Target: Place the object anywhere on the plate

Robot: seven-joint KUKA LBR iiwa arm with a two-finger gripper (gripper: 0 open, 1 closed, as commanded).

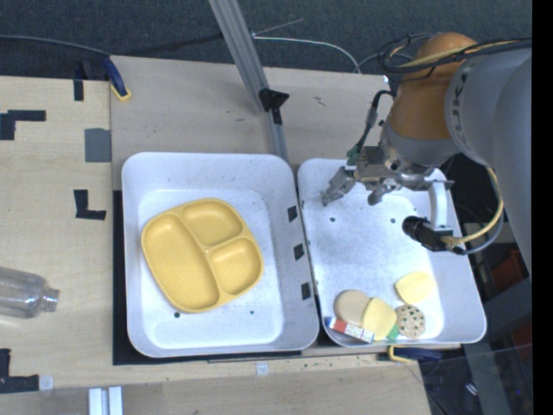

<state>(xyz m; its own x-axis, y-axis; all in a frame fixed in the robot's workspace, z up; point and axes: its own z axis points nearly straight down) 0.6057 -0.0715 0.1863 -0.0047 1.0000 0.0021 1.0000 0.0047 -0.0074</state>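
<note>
In the right bin (346,258), the claw (356,192) hangs spread, pinching nothing.

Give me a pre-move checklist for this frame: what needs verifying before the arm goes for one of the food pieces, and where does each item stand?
1. Plate sits flat in the left bin, compartments free: ok.
2. Food pieces lie in the right bin, clustered at its near edge: ok.
3. Hand is open and holds nothing: ok.
4. Hand is above the pieces: not ok; it hangs over the bin's far part.
5. A single piece can be taken alone: cannot tell; several touch or overlap.
6. Path from the pieces to the plate across the bins' shared rims is free: ok.
</note>
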